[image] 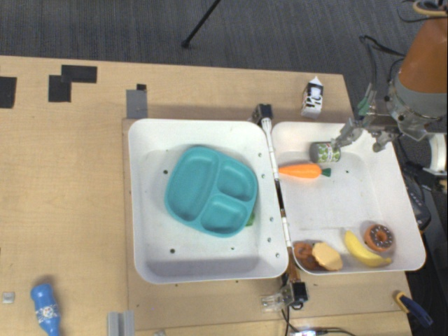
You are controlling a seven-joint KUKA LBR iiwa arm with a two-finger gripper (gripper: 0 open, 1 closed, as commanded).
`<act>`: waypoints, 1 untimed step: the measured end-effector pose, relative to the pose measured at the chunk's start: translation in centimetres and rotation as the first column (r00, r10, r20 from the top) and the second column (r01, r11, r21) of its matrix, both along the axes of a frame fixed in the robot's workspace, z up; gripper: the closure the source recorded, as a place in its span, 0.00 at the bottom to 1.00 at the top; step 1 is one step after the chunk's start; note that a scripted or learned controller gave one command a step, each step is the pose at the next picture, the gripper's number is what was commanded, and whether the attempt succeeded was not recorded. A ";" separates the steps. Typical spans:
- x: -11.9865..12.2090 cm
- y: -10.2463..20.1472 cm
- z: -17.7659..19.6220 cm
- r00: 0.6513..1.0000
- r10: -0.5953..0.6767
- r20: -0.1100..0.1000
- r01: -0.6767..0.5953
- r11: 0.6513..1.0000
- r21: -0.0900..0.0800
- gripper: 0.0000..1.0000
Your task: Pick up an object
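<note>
The arm's upper part is cut off at the right edge, and the gripper reaches into the right bin, where whether it is released or clenched cannot be told. A small green can, its label unreadable, lies just beside the gripper tip, above the carrot.

Claw at green can, above carrot.

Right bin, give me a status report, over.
Gripper low at the green can, far end of right bin; grasp unconfirmed. Carrot lies right beside the can. Banana, donut at near end.
</note>
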State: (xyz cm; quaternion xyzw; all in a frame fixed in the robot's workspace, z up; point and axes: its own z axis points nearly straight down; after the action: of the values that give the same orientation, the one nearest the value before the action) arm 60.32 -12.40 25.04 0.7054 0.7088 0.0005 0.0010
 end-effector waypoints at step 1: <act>5.4 2.7 -9.7 0.992 -0.126 -0.004 0.126 0.992 0.002 0.00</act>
State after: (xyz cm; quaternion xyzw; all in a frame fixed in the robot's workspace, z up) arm 65.72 -9.73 15.36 0.7488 0.6628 -0.0002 -0.0008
